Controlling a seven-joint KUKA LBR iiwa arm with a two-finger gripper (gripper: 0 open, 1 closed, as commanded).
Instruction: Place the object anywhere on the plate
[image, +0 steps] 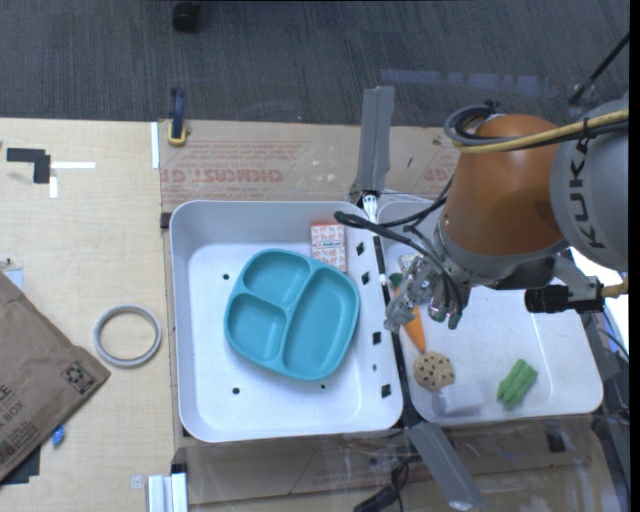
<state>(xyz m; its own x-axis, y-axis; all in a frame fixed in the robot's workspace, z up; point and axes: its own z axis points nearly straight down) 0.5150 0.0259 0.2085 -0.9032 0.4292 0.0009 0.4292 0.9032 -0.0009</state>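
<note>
The blue three-part plate lies in the left bin. An orange carrot-shaped toy sits at the left edge of the right bin, just under my gripper. The gripper hangs low over the divider between the bins, right of the plate. Its tip touches or overlaps the carrot's upper end, and the wrist hides how they meet. A small white and red box stands in the left bin just behind the plate.
In the right bin lie a brown speckled cookie, a green ridged piece and a pale grey item near the front wall. A tape ring and a cardboard box lie on the bench at left.
</note>
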